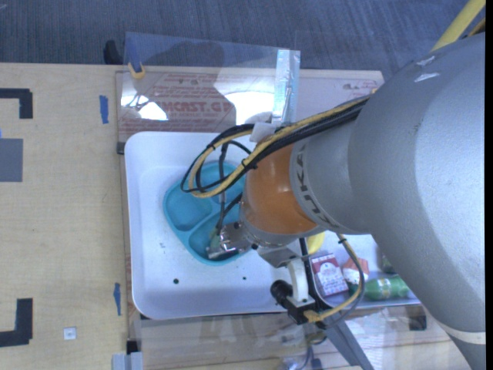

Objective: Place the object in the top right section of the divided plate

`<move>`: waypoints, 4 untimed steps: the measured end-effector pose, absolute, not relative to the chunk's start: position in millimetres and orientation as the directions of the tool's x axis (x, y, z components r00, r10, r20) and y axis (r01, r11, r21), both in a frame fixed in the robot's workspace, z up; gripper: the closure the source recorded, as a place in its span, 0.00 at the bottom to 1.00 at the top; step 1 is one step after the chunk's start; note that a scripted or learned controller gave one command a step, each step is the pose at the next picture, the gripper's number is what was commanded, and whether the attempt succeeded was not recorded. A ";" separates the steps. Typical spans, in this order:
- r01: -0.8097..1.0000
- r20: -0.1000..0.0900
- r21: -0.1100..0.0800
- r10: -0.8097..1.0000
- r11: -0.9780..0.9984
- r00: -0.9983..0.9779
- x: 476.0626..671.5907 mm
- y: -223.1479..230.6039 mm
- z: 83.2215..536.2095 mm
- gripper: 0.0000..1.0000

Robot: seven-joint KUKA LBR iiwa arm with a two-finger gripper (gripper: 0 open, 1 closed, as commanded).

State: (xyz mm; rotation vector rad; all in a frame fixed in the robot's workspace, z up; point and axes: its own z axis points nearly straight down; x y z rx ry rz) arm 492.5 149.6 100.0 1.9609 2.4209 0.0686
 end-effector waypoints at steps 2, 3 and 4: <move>0.910 0.000 0.006 0.910 0.416 -0.416 602.5 209.1 210.1 1.00; 0.942 -0.002 0.000 0.942 0.336 -0.336 544.7 129.1 211.4 1.00; 0.776 -0.001 0.002 0.776 0.631 -0.631 579.7 173.2 186.9 1.00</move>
